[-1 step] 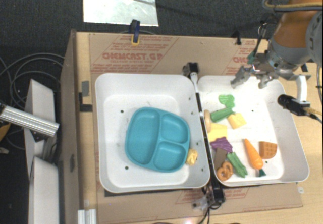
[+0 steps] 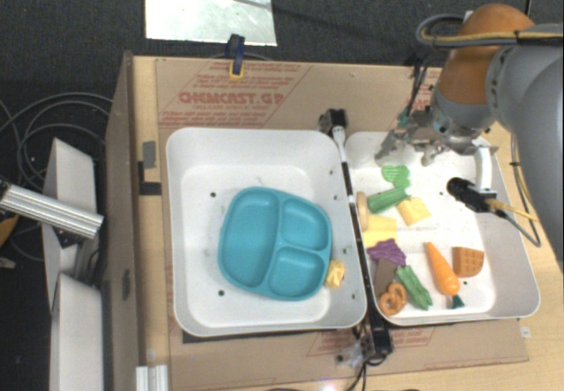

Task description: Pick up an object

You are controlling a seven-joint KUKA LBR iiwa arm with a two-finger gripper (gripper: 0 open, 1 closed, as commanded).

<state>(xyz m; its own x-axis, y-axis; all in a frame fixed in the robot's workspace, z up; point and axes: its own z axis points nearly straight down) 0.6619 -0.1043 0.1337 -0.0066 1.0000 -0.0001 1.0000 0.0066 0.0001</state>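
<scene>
Grey arm (image 2: 520, 72) reaching in over the right bin (image 2: 522, 291) on the desk. Jaws poised over that bin's far end, seemingly parted, nothing between them. Closest to the jaws, just camera-side and not touching: pale green leafy piece (image 2: 396, 175), lying fairly alone on white floor. Judged the best pick. One step further from the jaws: dark green pod (image 2: 384, 199), butted against a yellow block (image 2: 412, 210) and a paler yellow slab (image 2: 379, 228). Furthest from the jaws, crowded at the near wall: purple piece (image 2: 385, 250), pretzel (image 2: 393, 297), carrot (image 2: 441, 268), orange waffle (image 2: 468, 261). Poor choices, too tightly packed. Well off across the divider from the jaws: teal tray (image 2: 275, 242) in the other bin, small yellow scrap (image 2: 335, 273) at its edge. To do this step well: shift toward the camera until centred over the leafy piece, straddle its narrow width, keep clear of the pod and the bin wall, descend straight to the floor before closing, then lift slowly and check for slip. Piece looks light and lumpy, likely to squirt sideways from an off-centre pinch.
</scene>
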